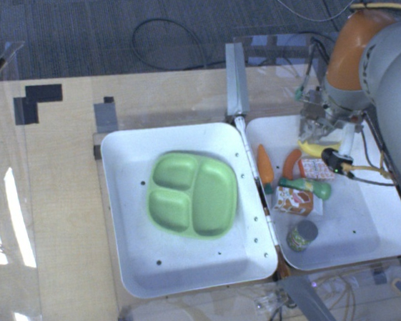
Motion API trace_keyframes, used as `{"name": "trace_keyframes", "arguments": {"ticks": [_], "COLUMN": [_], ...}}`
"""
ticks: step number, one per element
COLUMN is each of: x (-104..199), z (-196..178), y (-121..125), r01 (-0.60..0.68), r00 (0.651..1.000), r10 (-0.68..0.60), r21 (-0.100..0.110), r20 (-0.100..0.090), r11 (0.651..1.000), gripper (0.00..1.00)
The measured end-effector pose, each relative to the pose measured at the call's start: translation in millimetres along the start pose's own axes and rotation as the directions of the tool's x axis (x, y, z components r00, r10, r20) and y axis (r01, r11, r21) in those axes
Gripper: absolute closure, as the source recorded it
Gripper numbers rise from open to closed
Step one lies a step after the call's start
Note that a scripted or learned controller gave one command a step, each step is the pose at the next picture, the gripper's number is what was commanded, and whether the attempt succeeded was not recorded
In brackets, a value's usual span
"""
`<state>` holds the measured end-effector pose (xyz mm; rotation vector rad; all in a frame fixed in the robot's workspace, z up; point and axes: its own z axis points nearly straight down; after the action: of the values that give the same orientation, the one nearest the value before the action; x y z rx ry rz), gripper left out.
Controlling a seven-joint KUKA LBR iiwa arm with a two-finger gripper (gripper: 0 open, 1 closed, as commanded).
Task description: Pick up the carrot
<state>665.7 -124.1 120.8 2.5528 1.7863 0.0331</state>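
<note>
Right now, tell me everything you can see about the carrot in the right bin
The carrot is a small orange toy-like piece, smooth and plastic-looking, with a hint of green at its lower end. It lies flat in the right bin, close along that bin's left wall, its length running roughly up and down the view. Nothing grips it. The gripper hovers farther right, over the bin's upper part. The carrot seems apart from the cluster of other items to its right, though the gap is narrow.
</note>
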Motion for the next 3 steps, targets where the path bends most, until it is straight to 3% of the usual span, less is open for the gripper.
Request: {"name": "trace_keyframes", "arguments": {"ticks": [1,2,3], "x": [-23.0,-48.9,-90.5], "z": [-30.3,-10.6,-17.2], "y": [-42.7,-73.9,-86.7], "r01": [0.025,0.011,0.001], "r00": [1.000,1.000,1.000], "r10": [-0.025,-0.011,-0.001], "r21": [0.028,0.030,0.028], "r20": [0.001,0.001,0.001], "r11": [0.999,1.000,1.000], "gripper": [1.00,1.00,1.00]}}
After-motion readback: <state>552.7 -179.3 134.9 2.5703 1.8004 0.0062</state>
